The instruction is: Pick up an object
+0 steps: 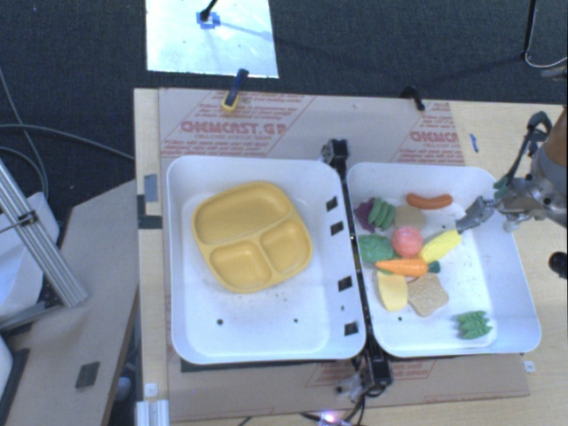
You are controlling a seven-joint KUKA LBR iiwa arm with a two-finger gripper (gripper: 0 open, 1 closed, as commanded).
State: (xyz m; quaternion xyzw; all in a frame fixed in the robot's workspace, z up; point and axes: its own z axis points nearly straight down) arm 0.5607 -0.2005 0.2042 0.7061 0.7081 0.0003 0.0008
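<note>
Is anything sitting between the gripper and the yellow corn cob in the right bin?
Nothing visible. The grey two-finger gripper hangs over the shallow white right bin, just up and right of the yellow plastic corn cob; only bare bin floor lies between. The red plastic sausage lies off to the upper left.

A single fixed camera looks down at a slant from above, taking in both white bins point(266, 349) on the bench point(497, 380).

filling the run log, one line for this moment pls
phase: approach | gripper: over right bin, near corn | holding: nothing seen | yellow tray: left bin
</note>
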